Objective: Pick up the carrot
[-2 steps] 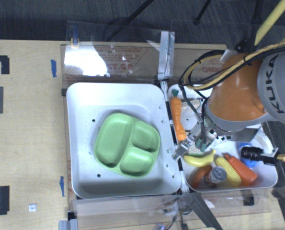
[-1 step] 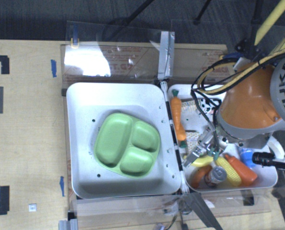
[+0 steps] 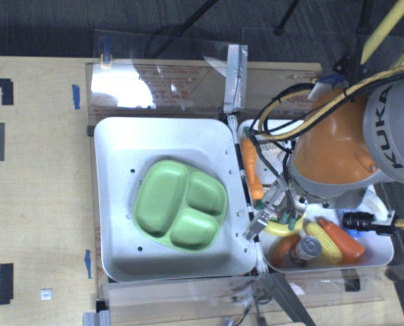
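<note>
Along the left wall of the right bin (image 3: pixel 381 260) lies the carrot (image 3: pixel 252 172) — pressed against the rim, which leaves little room for a finger on that side. The gripper (image 3: pixel 269 212) hangs just below the carrot's lower end; if it is clenched or released I cannot tell. Beside the carrot, in the left bin (image 3: pixel 113 148), rests a green divided plate (image 3: pixel 180 204).

Grey arm (image 3: pixel 385 134) in from the right, orange-banded wrist bent low, tool (image 3: pixel 266 216) down-left.
</note>
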Available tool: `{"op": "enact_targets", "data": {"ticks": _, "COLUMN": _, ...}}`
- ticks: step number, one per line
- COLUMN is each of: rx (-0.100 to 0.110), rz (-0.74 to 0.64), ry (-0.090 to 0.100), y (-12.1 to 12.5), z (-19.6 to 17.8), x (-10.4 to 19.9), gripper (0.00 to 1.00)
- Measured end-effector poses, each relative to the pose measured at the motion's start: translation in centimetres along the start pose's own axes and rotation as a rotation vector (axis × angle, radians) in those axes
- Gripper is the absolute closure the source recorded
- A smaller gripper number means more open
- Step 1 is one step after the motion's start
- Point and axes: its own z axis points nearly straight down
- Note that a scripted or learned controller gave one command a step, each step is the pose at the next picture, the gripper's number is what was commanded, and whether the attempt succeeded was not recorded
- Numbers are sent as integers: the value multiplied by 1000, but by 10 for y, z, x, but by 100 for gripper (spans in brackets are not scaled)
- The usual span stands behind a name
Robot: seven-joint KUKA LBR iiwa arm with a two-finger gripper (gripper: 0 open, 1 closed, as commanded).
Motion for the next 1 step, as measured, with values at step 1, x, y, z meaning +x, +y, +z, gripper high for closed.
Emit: {"op": "enact_targets", "data": {"ticks": 1, "rx": -2, "rz": 381, "ry": -5, "y": -11, "z": 0, "x": -49, "gripper": 0}}
